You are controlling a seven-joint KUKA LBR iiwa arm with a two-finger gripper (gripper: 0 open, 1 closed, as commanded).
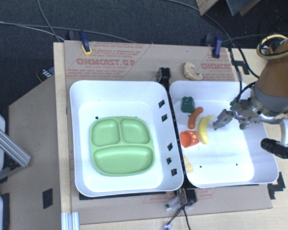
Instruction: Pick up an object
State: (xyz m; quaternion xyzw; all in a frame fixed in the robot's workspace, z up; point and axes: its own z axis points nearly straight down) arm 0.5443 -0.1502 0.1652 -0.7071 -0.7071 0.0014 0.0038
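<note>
The right bin (240,171) holds several toy foods along its left side: a green piece (187,103), a brown-orange sausage (195,117), a yellow banana (203,129) and a red piece (188,138). My gripper (232,122) hangs over the middle of this bin, just right of the banana. It is open, with nothing between its fingers. The left fingertip (219,123) is close to the banana's upper end. The arm's orange band (277,78) rises to the right.
A green divided plate (122,145) lies in the left bin (81,109). A small yellow scrap (187,166) sits by the right bin's lower left wall. A beige item (192,71) rests on the board behind the bins. Cables run near the arm.
</note>
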